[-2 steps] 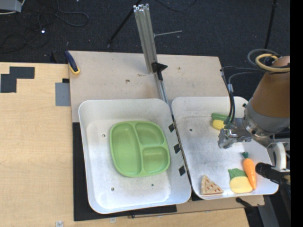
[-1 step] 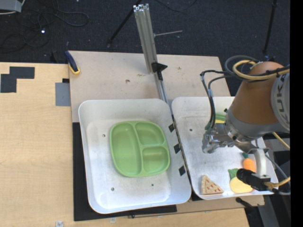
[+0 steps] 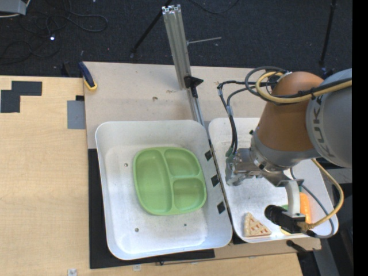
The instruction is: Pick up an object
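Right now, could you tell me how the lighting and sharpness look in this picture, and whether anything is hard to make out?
Camera view: even, soft light, no harsh shadows; faint sheen on the green plate; the floor behind is dark. The arm's orange band covers much of the right bin, and the gripper below it is too soft to read.

A single fixed camera looks down on the table (image 3: pixel 144 91) from above, at a slant rather than straight overhead. It faces the two white bins, with the left bin (image 3: pixel 109 211) near the middle of the frame and the right bin (image 3: pixel 221 132) toward the right side. The far edge of the table lies toward the top, with dark floor (image 3: pixel 86 22) and cables beyond it. The arm (image 3: pixel 293 119) comes in from the right and rises close to the lens, so it looks large and covers part of the right bin. The camera stands at middle distance, taking in both bins whole and a strip of wooden surface (image 3: pixel 40 171) at left.
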